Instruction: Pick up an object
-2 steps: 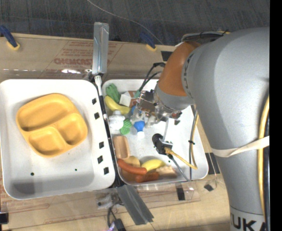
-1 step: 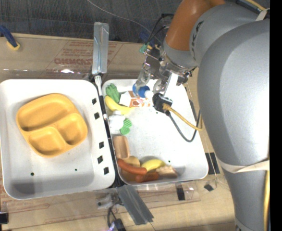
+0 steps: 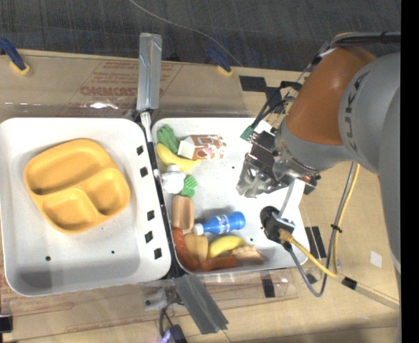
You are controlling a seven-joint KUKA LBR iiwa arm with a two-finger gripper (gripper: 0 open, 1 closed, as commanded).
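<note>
My gripper hangs over the right side of the right bin, above bare white floor, with nothing visible between its fingers. To its left lie a blue bottle, a yellow banana, a small white and brown carton, green toy vegetables and a tan cylinder. A second banana and red and brown toy foods are heaped in the bin's front left corner.
The left bin holds a yellow divided tray. A metal divider bar runs between the bins at the back. Cables trail from the wrist past the right bin's front right corner.
</note>
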